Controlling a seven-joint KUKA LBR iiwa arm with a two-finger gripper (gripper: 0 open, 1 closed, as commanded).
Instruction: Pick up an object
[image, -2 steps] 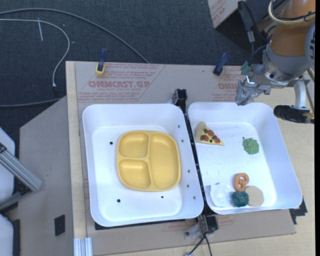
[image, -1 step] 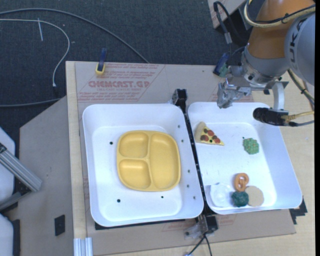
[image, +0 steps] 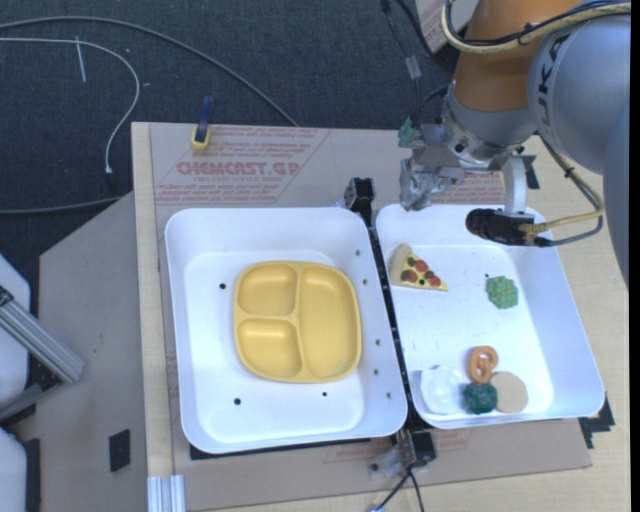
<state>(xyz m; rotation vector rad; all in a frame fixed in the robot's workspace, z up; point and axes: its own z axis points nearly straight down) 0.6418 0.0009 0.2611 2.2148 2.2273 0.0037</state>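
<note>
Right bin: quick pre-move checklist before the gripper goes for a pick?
1. Gripper position: above the far rim of the right bin, not yet down among the items. ok.
2. Nothing carried: no item shows between its fingers. ok.
3. Nearest target: toy pizza slice lies flat and alone, just in front of the gripper. ok.
4. Green broccoli-like piece sits apart from everything else. ok.
5. Near-corner cluster: pretzel, teal piece and beige disc touch or overlap. not ok for a clean grasp.
6. Finger opening wide enough for the pizza slice: cannot tell.
</note>
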